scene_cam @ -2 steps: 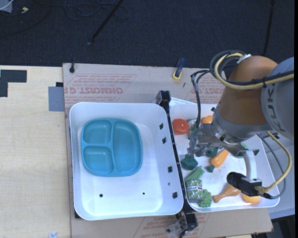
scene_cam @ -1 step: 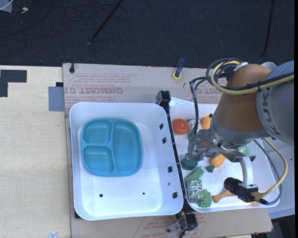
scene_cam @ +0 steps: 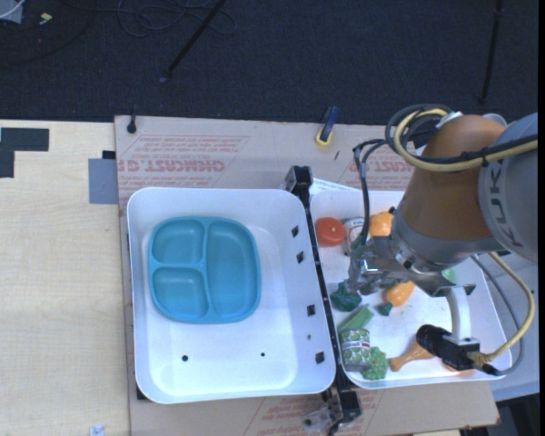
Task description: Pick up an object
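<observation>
Cardboard sheet (scene_cam: 186, 157) lies under both bins. Nearest in the R bin (scene_cam: 436, 379), by its front wall: a green broccoli-like toy (scene_cam: 375, 363), touching a green-and-white packet (scene_cam: 354, 341) just behind it; beside them to the R, a tan-orange piece (scene_cam: 409, 360), shape unclear. Next back, a flat green piece (scene_cam: 357, 319), then a dark teal toy (scene_cam: 347, 296) near the divider between the bins. Gripper (scene_cam: 360, 278) hangs just above and R of the teal toy, w/ a small orange piece (scene_cam: 400, 292) to its R; can't tell if its grip is apart or together, and nothing is visibly clamped. Farther back, a red-orange round toy (scene_cam: 330, 232) and a yellow-orange toy (scene_cam: 380, 223). L bin (scene_cam: 218, 361) holds a blue divided plate (scene_cam: 204, 269), well apart from the arm. Farthest, a blue-and-yellow clamp (scene_cam: 326, 127) on the cardboard's back edge.
</observation>
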`<state>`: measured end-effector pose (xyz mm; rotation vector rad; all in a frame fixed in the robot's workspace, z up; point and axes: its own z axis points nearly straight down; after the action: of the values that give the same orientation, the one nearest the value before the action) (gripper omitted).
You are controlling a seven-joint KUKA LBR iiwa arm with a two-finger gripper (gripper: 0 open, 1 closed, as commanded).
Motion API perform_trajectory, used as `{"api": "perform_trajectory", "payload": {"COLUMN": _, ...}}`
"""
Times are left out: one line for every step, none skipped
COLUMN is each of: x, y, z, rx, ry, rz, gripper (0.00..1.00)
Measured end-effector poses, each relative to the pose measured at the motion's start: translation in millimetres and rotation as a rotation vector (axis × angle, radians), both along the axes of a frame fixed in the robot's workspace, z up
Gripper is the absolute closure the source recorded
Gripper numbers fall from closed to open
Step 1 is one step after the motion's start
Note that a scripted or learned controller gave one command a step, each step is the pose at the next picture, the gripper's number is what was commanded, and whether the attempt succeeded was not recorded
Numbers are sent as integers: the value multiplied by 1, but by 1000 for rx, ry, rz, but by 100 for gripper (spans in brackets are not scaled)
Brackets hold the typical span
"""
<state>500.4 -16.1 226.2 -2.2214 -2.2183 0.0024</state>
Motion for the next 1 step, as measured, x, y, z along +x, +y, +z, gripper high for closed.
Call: {"api": "perform_trajectory", "payload": {"x": 16, "y": 9, "z": 7, "rx": 0, "ry": 0, "rz": 3, "gripper": 100}}
